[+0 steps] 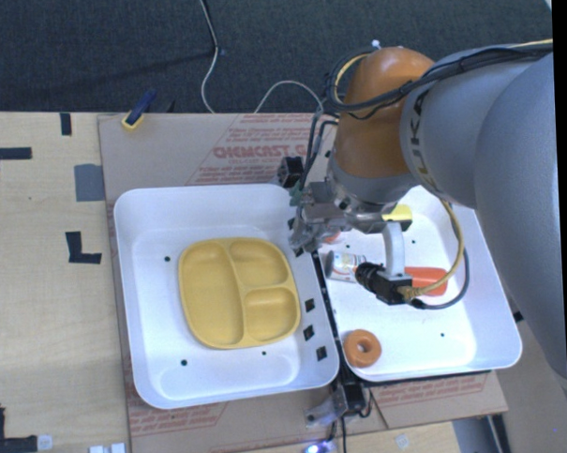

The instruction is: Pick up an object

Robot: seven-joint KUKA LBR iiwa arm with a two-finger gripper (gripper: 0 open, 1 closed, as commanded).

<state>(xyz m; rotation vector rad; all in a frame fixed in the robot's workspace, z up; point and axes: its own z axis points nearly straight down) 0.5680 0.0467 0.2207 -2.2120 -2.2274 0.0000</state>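
Objects in the right bin (486, 348) include an orange carrot-like piece (426, 275), a yellow item (398, 214) and a brown donut (363, 347). Gripper (346, 263) hangs low over them from the bent arm (466, 119); its state cannot be told. Left bin (141, 302) holds a yellow 3-compartment plate (237, 290).

Grey arm (505, 136) reaches in from right, orange-banded wrist bent down, tool (314, 231) low.
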